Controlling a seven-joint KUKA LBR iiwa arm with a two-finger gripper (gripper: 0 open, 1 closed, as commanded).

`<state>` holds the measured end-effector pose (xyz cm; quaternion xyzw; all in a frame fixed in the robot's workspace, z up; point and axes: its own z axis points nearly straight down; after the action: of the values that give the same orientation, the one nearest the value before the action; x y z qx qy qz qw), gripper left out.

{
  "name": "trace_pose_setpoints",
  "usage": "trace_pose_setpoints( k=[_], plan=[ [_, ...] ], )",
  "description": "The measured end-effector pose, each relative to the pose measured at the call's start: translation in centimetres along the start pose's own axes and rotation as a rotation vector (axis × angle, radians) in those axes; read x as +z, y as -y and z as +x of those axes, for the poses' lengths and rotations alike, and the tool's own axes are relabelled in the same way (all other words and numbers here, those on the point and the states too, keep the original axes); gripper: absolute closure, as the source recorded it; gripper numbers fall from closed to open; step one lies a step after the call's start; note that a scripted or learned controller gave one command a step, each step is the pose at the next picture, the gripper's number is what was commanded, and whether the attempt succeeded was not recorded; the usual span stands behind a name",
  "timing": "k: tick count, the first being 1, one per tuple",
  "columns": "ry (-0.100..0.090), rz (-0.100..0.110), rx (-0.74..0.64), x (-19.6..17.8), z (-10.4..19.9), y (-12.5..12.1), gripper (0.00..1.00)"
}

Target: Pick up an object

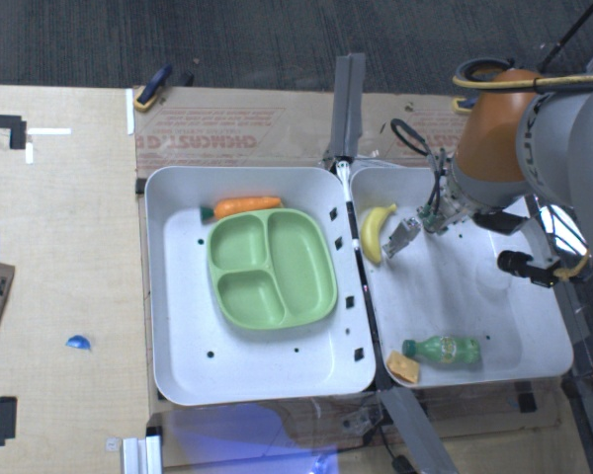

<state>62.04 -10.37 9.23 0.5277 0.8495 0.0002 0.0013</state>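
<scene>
Banana [376, 232] in right bin [534, 358], just left of hand [403, 237], finger state unclear

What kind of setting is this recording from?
Likely a robotics lab bench for pick-up trials: two white bins side by side, toy food such as a banana and carrot, and a grey arm reaching in.

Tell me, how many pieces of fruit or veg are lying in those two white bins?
2. A carrot lies in the left bin, above the green plate. A banana lies in the right bin, beside the gripper. The arm might hide more.
</scene>
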Motion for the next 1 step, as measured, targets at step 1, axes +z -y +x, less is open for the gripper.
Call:
trace_pose_setpoints(
  k=[1],
  plan=[
    [0.001,0.0,0.006,-0.05,-2.07,-3.34,0.0]
  ],
)
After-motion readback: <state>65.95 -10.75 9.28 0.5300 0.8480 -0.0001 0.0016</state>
